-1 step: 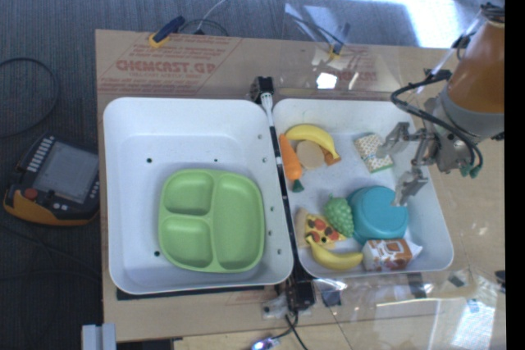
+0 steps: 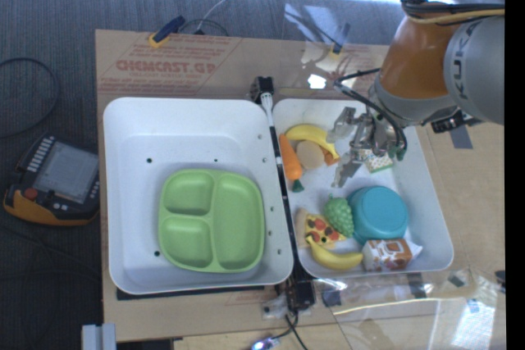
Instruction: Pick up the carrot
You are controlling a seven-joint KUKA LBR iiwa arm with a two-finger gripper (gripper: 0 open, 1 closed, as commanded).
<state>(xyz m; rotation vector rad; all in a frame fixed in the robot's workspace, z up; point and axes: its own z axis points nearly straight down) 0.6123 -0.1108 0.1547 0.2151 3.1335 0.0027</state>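
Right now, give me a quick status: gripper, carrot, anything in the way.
Gripper over the right bin, jaws open, holding nothing. Carrot lying against the bin's left wall, untouched. Banana and a tan piece sit right beside it.

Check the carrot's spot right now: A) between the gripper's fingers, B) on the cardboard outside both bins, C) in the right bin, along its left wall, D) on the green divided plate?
C. The carrot lies in the right bin against its left wall, next to the upper banana; the gripper hovers to its right, apart from it, and the green plate sits in the left bin.
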